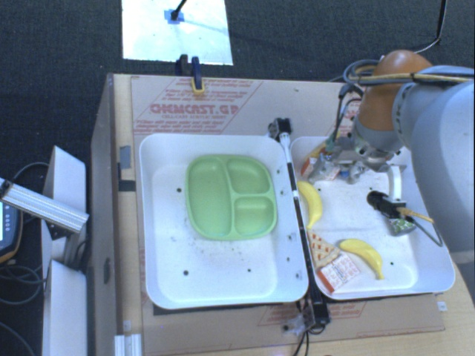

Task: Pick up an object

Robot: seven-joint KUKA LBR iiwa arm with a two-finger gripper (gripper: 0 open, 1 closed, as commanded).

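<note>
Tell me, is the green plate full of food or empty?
Empty. The green plate lies flat in the left bin, and all three of its compartments show bare green, with no food in them.

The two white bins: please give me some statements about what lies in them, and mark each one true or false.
1. The green divided plate lies in the left bin. True.
2. Two bananas lie in the right bin. True: one banana near the divider, another banana nearer the front.
3. The gripper is over the left bin. False: it is over the back of the right bin.
4. The green divided plate has food in its compartments. False: nothing lies in them.
5. The waffle-patterned piece lies on the green plate. False: it lies in the right bin, beside the divider.
</note>
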